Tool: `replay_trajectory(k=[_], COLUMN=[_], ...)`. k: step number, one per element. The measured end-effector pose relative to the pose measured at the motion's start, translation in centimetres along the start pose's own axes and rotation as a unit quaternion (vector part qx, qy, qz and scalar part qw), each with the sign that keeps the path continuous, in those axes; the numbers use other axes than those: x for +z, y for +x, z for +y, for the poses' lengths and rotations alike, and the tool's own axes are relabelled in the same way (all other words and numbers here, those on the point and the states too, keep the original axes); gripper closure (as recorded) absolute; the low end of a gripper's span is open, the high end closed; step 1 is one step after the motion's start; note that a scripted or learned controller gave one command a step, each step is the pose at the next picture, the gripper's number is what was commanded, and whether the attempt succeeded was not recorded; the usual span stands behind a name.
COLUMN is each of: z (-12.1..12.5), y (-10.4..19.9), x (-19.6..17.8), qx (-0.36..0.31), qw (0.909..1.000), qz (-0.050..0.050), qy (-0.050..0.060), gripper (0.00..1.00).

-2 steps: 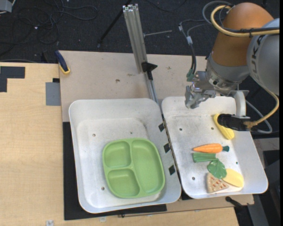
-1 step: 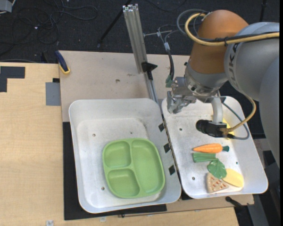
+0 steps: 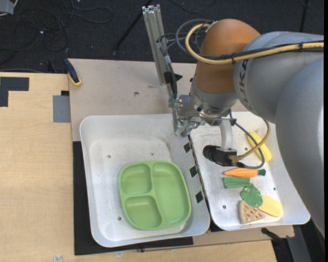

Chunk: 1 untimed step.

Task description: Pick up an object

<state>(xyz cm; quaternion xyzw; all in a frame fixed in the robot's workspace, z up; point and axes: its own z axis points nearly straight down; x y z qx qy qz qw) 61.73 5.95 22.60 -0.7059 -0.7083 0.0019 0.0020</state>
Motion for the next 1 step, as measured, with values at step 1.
replay_trajectory(k=[1], z=[-1.38], y=[4.55], x=[-0.82], qx=[-0.001], qw=[1.0], qz=[0.001], qy=[0.0], gripper=[1.0])
